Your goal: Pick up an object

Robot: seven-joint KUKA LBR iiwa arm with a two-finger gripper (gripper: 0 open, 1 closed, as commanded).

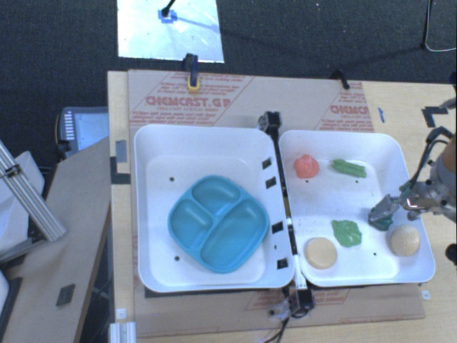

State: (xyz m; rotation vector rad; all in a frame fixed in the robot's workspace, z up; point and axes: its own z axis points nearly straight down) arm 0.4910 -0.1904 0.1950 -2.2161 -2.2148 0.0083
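The right bin (385, 146) holds several food-like pieces: an orange-red round one (306, 166), a long green one (348, 167), a crumpled green one (347, 232), a tan disc (320, 252) and a pale round ball (405, 240). My gripper (383, 215) reaches in from the right edge and hangs low over the bin's right part, between the crumpled green piece and the pale ball. Nothing is visibly held by it.
The left bin (157, 156) carries a blue divided plate (218, 222). A black divider with clips (278, 191) runs between the two bins. Cardboard (214, 95) lies under the bins. A metal sheet (170, 20) lies on the floor behind.
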